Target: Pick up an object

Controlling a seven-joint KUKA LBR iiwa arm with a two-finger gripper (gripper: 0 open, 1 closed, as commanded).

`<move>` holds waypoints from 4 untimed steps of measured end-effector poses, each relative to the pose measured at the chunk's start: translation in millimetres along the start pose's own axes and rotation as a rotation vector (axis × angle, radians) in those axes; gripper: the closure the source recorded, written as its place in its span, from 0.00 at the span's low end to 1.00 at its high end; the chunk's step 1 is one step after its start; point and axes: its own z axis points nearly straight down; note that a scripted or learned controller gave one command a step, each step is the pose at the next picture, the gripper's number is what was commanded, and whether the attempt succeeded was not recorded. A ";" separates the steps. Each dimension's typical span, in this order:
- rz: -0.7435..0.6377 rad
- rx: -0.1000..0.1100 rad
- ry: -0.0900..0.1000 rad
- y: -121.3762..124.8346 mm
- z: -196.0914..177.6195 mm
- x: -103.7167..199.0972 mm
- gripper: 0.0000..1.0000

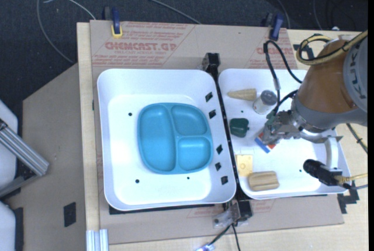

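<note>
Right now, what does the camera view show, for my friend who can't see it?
A robot arm's gripper hangs low in the right white bin, among small objects. The left white bin holds a blue divided plate.

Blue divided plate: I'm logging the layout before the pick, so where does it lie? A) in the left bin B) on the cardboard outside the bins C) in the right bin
A: the blue divided plate lies flat on the left bin floor.
</note>
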 end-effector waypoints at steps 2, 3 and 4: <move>-0.003 -0.006 -0.003 12.1 -92.6 2.3 1.00; -0.007 -0.001 0.000 25.1 -83.2 50.1 1.00; -0.010 -0.003 0.001 46.1 -86.1 111.6 1.00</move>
